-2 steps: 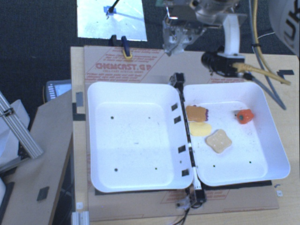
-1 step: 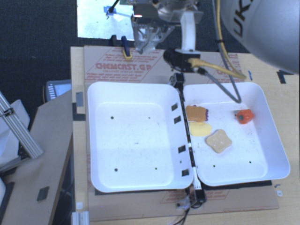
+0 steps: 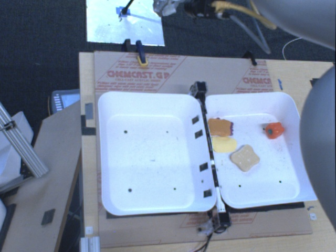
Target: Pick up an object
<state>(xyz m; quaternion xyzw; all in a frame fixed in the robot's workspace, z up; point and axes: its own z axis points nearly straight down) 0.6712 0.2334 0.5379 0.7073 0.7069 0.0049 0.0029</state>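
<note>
The pincer hangs at the very top of the scene, a pale metal cluster above the far edge of the bench, over a shiny silver sheet lying on the dark carpet. It is cut off by the top edge and blurred, so I cannot tell whether it is open or closed, and nothing can be seen in its grasp. Just beside it, to the right, a yellow cable curls out of a black fitting and runs toward the broad grey arm, which fills the upper right corner and comes down along the right side.

Well apart from the pincer, nearer to me, sit the two white bins, side by side and touching along a clipped middle seam. The things to be picked all lie in the right bin. An orange-brown block with a purple edge rests close to the seam. A flat yellow piece lies just in front of it, touching or nearly so. A tan toast-shaped slice sits beside the yellow piece. A small orange-red object with a green spot lies apart, toward the bin's right side.

The left bin shows a few dark dots on its floor. Both bins rest on a board printed with red lettering, held at its far edge by a blue and yellow clamp.
</note>
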